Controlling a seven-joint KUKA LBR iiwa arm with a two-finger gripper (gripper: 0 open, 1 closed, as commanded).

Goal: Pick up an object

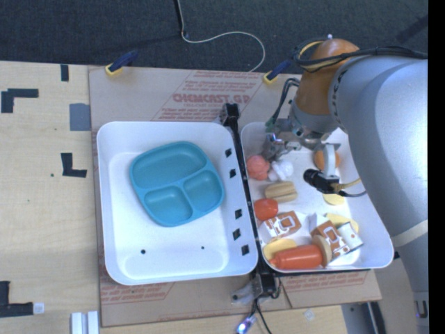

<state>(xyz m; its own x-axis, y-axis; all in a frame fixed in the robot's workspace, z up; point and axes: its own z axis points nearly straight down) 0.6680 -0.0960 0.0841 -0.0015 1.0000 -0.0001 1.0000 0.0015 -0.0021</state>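
Observation:
My gripper is low in the right bin, at its far left part, hanging from the grey arm with the orange band. Just in front of it lie a pink ball and a small white object. Nearer the camera are a tan roll, a red tomato-like piece, an orange-and-white square, a red sausage and a small printed box. I see nothing clearly held by the gripper.
The left bin holds a blue divided plate. A black divider with clips runs between the bins. An orange piece and a yellow piece lie under the arm. The arm covers the right bin's far right side.

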